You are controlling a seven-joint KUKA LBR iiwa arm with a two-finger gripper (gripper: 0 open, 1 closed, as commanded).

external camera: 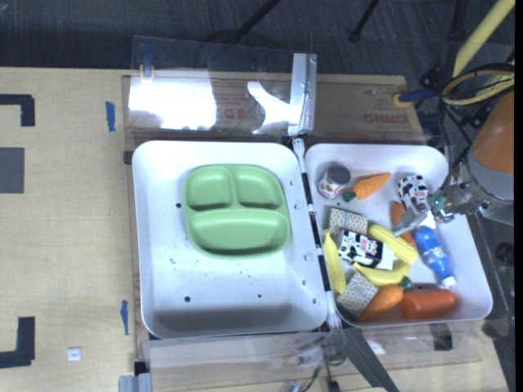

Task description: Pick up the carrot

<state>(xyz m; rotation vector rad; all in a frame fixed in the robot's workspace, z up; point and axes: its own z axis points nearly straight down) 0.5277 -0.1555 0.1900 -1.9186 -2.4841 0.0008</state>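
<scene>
Carrot: small orange carrot with a green top (369, 185), lying tilted in the upper part of the right bin, green end toward the lower left, tip pointing up-right; nothing grips it.
Right bin: shallow white plastic bin (474, 256), right half of the frame, crowded with small items.
Near the carrot: round grey-and-white can (333, 179) just beside its green end, to the left; black-and-white spotted toy (413, 191) to the right, apart from the carrot.
Gripper: metal two-finger gripper (431, 211) reaching in from the right edge, low over the bin's right-centre; whether it is released or clenched cannot be told at this size, and no item is seen in its grasp. It sits well right of and below the carrot.
Arm: grey arm with an orange band (494, 145), upper right of the frame.
Bottle: blue plastic bottle with a white label (432, 255), just below the gripper, lying slanted.
Bananas: yellow banana (392, 242) mid-bin; a second yellow piece (333, 261) along the bin's left wall.
Card: black-and-white patterned card (359, 248) between the yellow pieces.
Lower items: larger orange carrot-like piece (382, 301) and red-orange sausage shape (427, 301) along the bottom wall.
Left bin: shallow white plastic bin (155, 243), centre-left of the frame.
Tray: pale green three-compartment plate (237, 208), upper middle of the left bin.
</scene>
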